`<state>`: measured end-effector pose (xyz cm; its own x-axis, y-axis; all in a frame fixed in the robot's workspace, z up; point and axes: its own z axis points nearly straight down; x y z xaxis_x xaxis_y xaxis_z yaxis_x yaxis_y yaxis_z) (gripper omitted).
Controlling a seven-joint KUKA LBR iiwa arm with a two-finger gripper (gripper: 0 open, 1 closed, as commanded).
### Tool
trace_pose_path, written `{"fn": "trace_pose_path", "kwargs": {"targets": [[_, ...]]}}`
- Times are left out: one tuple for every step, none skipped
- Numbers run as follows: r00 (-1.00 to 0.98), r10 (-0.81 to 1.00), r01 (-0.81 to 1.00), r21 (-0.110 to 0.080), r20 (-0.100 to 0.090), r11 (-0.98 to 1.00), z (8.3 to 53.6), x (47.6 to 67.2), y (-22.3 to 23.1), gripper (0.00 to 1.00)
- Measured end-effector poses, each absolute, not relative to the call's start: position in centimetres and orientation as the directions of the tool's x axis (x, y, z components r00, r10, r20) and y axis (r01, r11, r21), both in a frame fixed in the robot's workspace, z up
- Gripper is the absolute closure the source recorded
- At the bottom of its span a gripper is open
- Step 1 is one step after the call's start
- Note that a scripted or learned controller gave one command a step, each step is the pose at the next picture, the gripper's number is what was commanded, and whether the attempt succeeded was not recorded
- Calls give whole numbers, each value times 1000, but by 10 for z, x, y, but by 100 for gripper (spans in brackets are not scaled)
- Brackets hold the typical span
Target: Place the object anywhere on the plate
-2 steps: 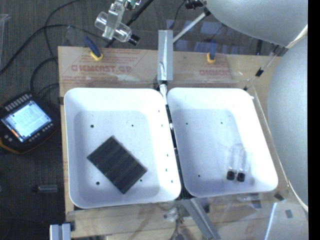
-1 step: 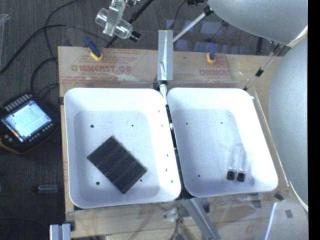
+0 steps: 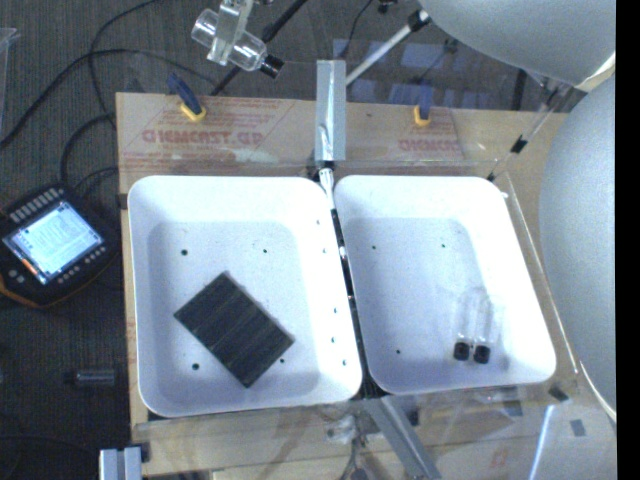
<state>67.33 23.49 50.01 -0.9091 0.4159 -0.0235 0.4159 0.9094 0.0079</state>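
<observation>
The dark ribbed plate lies askew on the floor of the left bin, clear of every wall, with bare floor around it. In the right bin, the claw hangs near the front-right corner, tips almost pressed together, pinching nothing visible.

My arm looms in from the right — big grey links along the top and right edge. My gripper hangs low, transparent fingers with dark tips — close together, nothing between.
</observation>
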Motion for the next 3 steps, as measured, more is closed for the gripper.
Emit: {"fn": "trace_pose_path", "kwargs": {"targets": [[-909, 416, 416, 9, -27, 909, 510, 674, 235, 100], [-908, 417, 417, 10, -30, 909, 519, 675, 236, 100], [-908, 418, 418, 12, -33, 909, 528, 675, 236, 100]]}}
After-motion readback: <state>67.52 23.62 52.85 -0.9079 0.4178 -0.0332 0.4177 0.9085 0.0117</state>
